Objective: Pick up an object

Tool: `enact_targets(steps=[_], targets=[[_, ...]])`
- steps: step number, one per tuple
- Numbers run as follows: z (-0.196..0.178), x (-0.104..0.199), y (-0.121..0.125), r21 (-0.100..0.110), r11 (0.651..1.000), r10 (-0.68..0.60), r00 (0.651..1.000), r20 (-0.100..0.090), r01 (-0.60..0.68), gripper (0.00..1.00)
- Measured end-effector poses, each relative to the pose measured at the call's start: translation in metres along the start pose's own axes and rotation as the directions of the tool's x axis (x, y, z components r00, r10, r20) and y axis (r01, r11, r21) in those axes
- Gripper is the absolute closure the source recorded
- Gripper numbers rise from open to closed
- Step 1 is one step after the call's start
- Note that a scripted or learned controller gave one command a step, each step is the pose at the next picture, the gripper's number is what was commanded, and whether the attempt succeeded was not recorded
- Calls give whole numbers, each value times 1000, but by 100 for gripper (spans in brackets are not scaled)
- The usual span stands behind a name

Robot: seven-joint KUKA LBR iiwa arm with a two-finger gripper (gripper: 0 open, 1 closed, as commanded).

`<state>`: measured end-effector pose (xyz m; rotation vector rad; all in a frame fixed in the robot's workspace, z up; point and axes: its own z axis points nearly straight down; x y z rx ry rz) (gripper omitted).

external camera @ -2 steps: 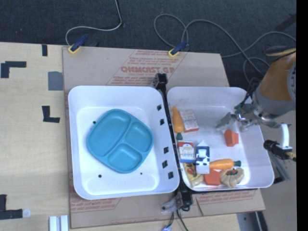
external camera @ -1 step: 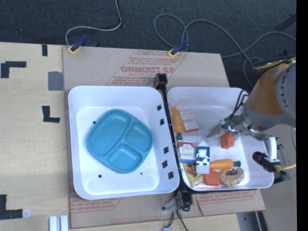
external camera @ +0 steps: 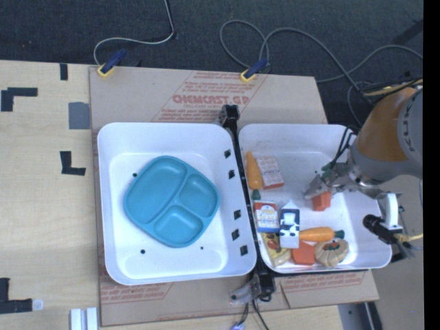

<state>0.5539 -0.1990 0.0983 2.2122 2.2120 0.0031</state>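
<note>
Because the small orange-red block (external camera: 321,201) sits in open floor of the right bin (external camera: 302,137), apart from the clutter along that bin's near edge, you have the jaws (external camera: 323,184) right over it; whether they pinch it I cannot tell.
</note>
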Motion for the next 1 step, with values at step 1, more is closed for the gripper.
enact_targets(steps=[1], targets=[[13, 61, 99, 5, 1000, -3, 1000, -7, 3, 100]])
